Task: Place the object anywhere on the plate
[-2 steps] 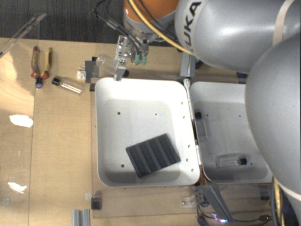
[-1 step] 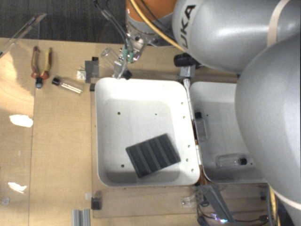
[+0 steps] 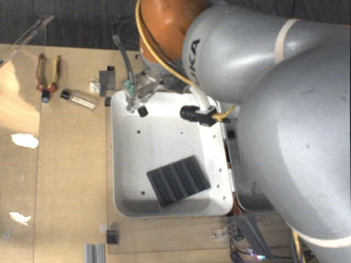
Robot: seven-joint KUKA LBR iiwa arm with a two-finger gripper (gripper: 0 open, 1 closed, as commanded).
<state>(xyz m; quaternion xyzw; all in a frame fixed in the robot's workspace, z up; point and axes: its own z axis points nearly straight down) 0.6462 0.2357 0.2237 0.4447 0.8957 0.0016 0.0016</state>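
Toward the near side of the left bin [image 3: 123, 163], a dark ribbed object [image 3: 178, 181] lies flat, long axis slanting up-right; finger state unclear.

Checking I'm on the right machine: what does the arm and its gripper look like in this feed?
A bulky arm with smooth grey rounded casings, an orange domed band above the wrist, and dark KUKA lettering on the shell. Yellow and grey cables loop along the wrist. The gripper is small, metallic grey with a dark tip.

The grey arm [image 3: 263, 64] bears black letters, partly hidden, reading "KA".
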